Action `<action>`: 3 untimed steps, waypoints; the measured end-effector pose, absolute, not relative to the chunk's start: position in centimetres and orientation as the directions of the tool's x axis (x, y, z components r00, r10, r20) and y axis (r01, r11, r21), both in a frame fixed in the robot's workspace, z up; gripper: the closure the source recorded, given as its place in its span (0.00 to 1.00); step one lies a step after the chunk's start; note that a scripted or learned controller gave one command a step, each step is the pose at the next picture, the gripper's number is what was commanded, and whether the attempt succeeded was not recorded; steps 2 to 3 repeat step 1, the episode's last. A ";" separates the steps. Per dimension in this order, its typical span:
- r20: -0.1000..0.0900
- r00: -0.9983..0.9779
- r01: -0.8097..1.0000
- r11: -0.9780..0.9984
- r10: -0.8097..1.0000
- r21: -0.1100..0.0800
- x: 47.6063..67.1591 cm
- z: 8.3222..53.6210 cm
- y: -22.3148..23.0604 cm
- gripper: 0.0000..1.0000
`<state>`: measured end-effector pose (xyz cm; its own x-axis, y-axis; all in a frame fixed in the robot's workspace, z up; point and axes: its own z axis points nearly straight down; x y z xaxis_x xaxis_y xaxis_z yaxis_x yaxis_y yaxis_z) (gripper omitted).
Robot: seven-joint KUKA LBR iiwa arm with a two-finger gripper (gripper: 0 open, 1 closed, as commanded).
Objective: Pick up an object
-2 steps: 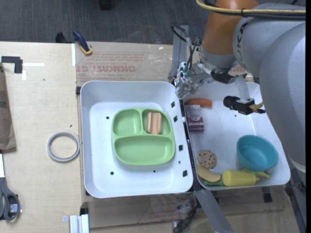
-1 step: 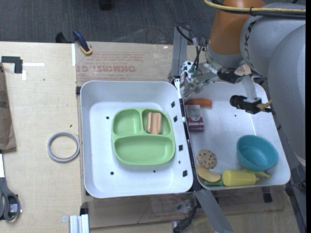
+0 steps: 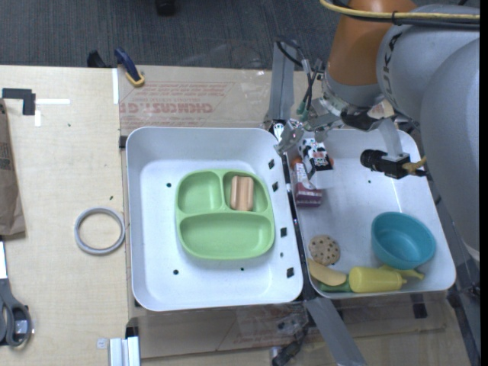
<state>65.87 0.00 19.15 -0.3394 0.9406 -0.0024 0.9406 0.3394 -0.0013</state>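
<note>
Over the right bin's [image 3: 427, 280] far-left corner, gripper [image 3: 293, 136], open floor beyond.

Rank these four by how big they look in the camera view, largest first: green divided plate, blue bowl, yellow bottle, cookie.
1. green divided plate
2. blue bowl
3. yellow bottle
4. cookie

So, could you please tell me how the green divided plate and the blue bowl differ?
The green divided plate is flat, shallow and split into three compartments; the blue bowl is deeper, with one round cavity. The plate lies in the left bin, the bowl in the right bin. The plate holds a hot dog in its upper right compartment; I see nothing in the bowl. Both rest upright on a bin floor.
</note>
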 end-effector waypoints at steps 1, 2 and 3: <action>-0.003 -0.420 0.908 0.420 0.908 0.000 65.9 19.2 -5.7 0.00; -0.003 -0.420 0.908 0.420 0.908 0.000 65.9 19.2 -5.7 0.00; -0.003 -0.420 0.908 0.420 0.908 0.000 65.9 19.2 -5.7 0.00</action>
